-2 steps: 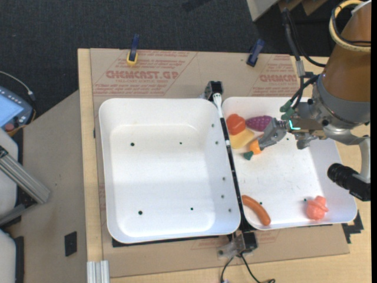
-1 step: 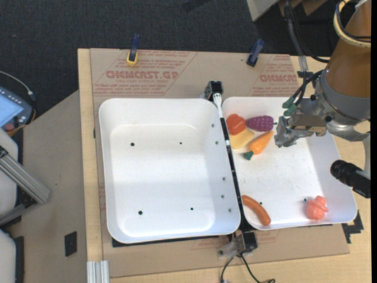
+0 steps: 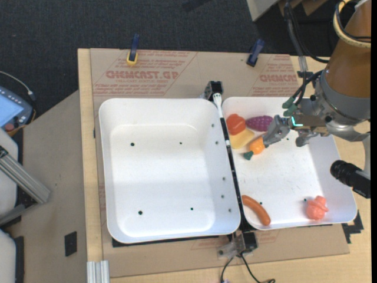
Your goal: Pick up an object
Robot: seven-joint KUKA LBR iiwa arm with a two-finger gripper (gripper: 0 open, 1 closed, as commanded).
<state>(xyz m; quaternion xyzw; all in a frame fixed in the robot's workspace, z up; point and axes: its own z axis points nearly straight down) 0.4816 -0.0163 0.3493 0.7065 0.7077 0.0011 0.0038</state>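
gripper (image 3: pixel 287 131) hangs over the right bin (image 3: pixel 294 181), beside the carrot (image 3: pixel 255 145). cannot tell its state. nothing lifted yet.

The room is evenly and fairly brightly lit from overhead, so the two shallow white plastic bins (image 3: pixel 159 170) come out near pure white with little texture. In the left bin a soft grey shade falls across the floor toward its near edge, and its far and left walls carry a faint darker rim. Shadows elsewhere are short and diffuse. The brown cardboard sheet (image 3: pixel 177 69) under the bins reads flat and matte, without glare. The dark carpeted floor (image 3: pixel 70 16) beyond the far edge is dim and grainy. Focus is moderate: the printed red lettering is legible but soft, and small items look slightly smeared.
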